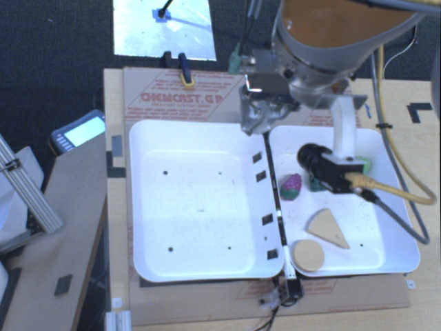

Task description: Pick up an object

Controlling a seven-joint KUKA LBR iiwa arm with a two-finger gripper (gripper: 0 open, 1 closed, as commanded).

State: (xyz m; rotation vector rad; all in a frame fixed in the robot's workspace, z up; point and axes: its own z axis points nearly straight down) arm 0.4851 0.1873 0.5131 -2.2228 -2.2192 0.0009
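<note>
Grey two-finger gripper (pixel 258 121) hanging over the bins' divider at the far edge; can't tell its state. Purple-green toy (pixel 292 185), tan wedge (pixel 329 229) & round tan disc (pixel 308 254) lying in right white bin (pixel 393 254).

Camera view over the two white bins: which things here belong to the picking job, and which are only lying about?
For the job:
- two-finger gripper, above the divider between the bins
- purple round object
- tan wedge-shaped piece
- tan round disc
- right white bin that holds them

Lying about:
- left white bin
- yellow clamp
- shiny metal sheet
</note>
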